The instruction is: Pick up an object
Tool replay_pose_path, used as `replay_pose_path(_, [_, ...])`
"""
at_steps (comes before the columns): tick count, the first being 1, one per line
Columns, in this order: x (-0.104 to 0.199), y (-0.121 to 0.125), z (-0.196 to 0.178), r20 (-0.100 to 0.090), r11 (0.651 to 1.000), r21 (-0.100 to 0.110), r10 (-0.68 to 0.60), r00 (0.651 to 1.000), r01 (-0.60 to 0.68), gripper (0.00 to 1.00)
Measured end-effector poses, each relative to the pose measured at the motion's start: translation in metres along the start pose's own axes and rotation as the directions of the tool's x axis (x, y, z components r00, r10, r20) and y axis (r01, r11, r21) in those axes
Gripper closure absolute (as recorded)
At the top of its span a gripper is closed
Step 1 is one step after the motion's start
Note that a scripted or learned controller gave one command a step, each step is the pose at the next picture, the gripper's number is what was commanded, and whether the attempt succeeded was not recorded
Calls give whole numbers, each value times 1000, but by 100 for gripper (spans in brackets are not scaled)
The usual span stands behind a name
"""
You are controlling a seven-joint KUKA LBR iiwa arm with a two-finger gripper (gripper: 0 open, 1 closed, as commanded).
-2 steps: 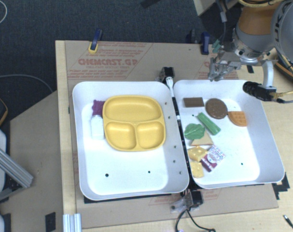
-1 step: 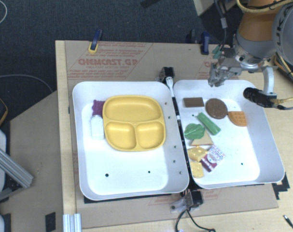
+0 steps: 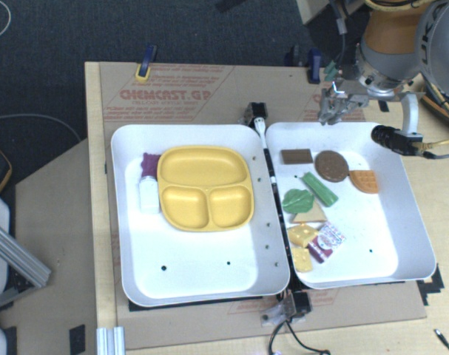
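Dark carpet surrounds the worktop (image 3: 202, 95), where two white bins sit side by side. A yellow tray (image 3: 206, 186) fills the left bin (image 3: 194, 276). Toy foods cluster in the right bin (image 3: 387, 235): brown bar (image 3: 296, 156), cookie (image 3: 331, 166), waffle (image 3: 363, 181), green pieces (image 3: 310, 192). Above its far rim hangs the end effector (image 3: 335, 109); whether it's open I can't tell.

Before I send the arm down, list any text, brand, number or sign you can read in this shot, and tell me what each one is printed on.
"CHEMCAST GP": red print on the brown paper-covered board under the bins; the last letters are faint, so that reading is unsure.
Smaller red print lines below it on the same board: too blurred to read.
Printed wrapper in the right bin: markings too small to read.
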State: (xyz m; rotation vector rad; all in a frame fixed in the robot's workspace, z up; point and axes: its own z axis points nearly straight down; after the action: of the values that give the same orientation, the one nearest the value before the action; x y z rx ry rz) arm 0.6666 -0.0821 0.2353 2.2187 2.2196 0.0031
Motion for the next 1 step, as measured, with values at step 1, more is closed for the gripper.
replay_pose_path(1, [6, -11, 15, -1, 1000, 7, 1, 1000, -1, 100])
